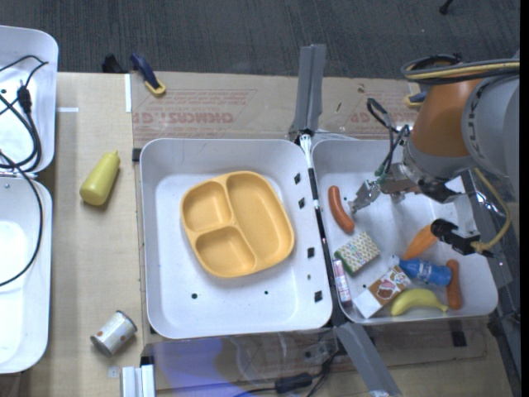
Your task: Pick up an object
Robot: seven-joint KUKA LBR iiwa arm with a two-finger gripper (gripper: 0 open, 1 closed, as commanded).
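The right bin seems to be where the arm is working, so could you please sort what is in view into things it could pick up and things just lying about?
For the job (right bin):
tool
sausage
banana
blue bottle
green box

Lying about:
yellow tray, left bin
mustard bottle
tin can

From my feed: gripper (366, 195) fingers too small to judge. Arm (463, 131) cut off at 3 o'clock edge, covering the right bin's (347, 151) far corner. Carrot (421, 241) partly under arm hardware. White trays (25, 222) cropped at 9 o'clock
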